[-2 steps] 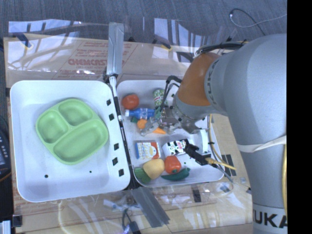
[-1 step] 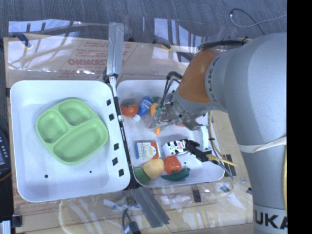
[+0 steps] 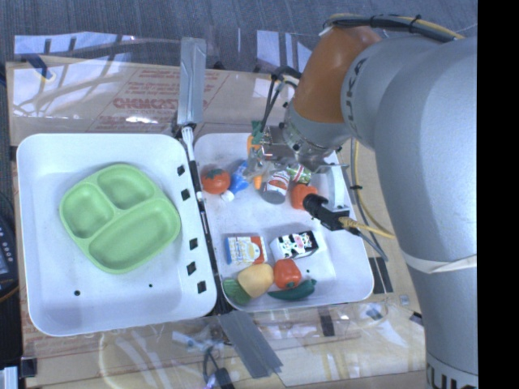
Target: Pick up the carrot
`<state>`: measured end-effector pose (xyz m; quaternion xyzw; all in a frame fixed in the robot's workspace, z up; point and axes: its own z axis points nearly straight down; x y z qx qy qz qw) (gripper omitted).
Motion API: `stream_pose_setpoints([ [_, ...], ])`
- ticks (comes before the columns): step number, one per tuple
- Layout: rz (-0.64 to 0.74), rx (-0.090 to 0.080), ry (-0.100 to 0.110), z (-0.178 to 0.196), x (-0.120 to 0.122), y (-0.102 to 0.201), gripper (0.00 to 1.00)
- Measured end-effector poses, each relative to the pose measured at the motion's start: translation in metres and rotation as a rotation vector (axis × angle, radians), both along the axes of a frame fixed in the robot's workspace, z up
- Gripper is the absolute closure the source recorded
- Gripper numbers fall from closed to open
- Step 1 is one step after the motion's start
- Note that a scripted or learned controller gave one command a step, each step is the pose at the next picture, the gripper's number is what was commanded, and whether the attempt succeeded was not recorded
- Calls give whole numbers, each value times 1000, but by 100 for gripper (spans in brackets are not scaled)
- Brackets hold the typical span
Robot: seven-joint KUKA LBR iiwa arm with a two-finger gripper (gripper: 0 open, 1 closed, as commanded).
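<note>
We see the arm (image 3: 381, 87) reaching in from the right, its pincer (image 3: 272, 156) lowered into the upper part of the right bin (image 3: 357, 258), just above centre of frame. The carrot (image 3: 256, 146), as best we can judge, is the small orange piece with a green top at the bin's upper edge, right against the pincer. Whether the pincer is spread or pinching we cannot tell; wrist hardware hides it. A tomato (image 3: 215, 181) sits just left, a can (image 3: 276, 187) below. Clutter crowds that corner, probably why the approach is from above. The green plate (image 3: 120, 217) lies in the left bin (image 3: 49, 298), well apart.
</note>
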<state>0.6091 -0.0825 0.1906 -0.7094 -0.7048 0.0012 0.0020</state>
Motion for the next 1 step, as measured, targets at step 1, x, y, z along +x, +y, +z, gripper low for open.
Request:
stream_pose_setpoints([
  [1,-134,-2,3,60,20,-30,100],
])
